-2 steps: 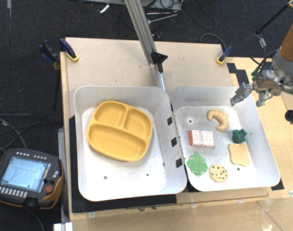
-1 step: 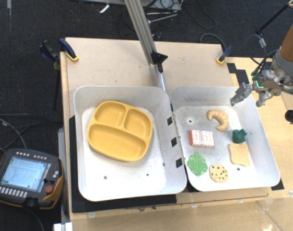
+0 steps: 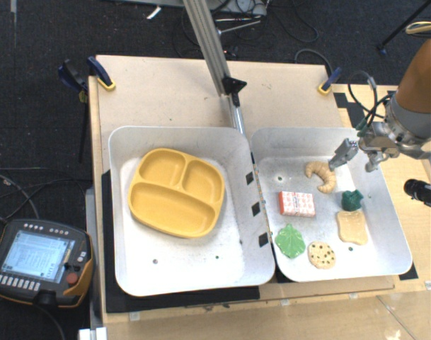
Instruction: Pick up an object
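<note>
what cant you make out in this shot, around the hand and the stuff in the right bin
- Hand: whether it touches anything; it shows above the right bin, nothing visibly between its fingers.
- Arm: cut off by the camera view's right edge.
- Dark green object: too small to identify.
- Red and white box: print too small to read.
- Handheld screen: display blurred, lower part cut by the bottom edge.
</note>
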`<state>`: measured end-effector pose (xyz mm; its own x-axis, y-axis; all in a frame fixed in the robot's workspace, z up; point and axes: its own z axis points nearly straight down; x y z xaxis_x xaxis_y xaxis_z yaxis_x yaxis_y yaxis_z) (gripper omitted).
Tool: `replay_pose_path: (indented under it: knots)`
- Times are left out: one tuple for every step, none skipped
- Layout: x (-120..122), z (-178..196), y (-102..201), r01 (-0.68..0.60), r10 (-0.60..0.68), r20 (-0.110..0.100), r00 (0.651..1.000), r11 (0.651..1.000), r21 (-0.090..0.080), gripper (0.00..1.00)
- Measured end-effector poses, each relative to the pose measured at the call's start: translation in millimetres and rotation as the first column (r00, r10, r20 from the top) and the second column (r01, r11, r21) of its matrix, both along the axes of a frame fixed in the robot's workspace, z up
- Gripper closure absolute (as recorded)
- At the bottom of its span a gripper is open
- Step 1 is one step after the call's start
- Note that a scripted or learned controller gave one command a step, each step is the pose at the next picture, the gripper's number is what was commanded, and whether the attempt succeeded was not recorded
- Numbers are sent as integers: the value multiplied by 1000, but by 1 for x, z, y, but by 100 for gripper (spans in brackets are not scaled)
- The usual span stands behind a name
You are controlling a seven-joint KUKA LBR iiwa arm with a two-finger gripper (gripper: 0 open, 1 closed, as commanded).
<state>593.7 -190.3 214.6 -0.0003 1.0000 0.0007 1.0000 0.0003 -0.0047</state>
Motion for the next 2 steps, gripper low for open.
replay_pose_path:
  knots:
    - [2, -63, -3, 1, -1, -2, 1000, 1000, 0, 0]
    - [1, -117, -2, 1, -1, 0, 1000, 1000, 0, 0]
